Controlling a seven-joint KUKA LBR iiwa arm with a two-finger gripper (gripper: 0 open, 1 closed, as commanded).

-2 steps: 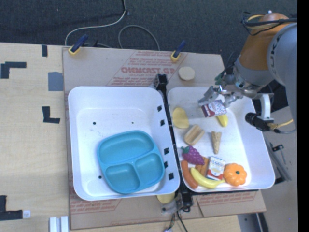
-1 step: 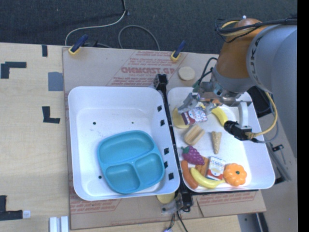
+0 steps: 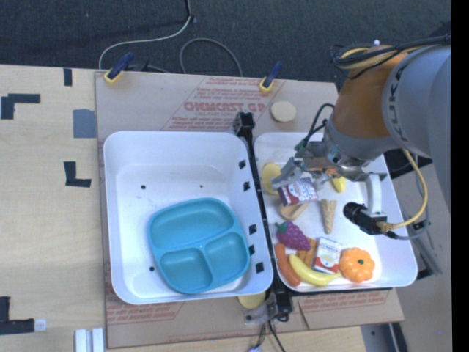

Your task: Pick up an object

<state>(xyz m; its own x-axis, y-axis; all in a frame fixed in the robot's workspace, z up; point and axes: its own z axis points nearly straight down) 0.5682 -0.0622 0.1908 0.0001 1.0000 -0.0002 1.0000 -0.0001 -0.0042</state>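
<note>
My gripper [image 3: 302, 173] hangs low over the upper middle of the right bin [image 3: 401, 270]. Directly under it is a small red and white packet [image 3: 301, 192], close enough that I cannot tell whether the two touch. A yellow lemon-like piece [image 3: 271, 173] lies just to the gripper's left. A beige bread piece [image 3: 293, 211] and an ice-cream cone [image 3: 327, 213] lie just below the packet. Purple grapes [image 3: 293, 235], a carrot [image 3: 286, 264], a banana [image 3: 314, 273], a small juice box [image 3: 327, 255] and an orange fruit [image 3: 357, 264] crowd the bin's front.
The left bin [image 3: 124, 167] holds a blue divided plate [image 3: 199, 244]. A beige disc [image 3: 283, 111] lies on the cardboard behind the right bin. Blue and yellow clamps [image 3: 117, 69] grip the board's back edge. A black cable fitting [image 3: 363, 217] hangs off the arm over the right bin.
</note>
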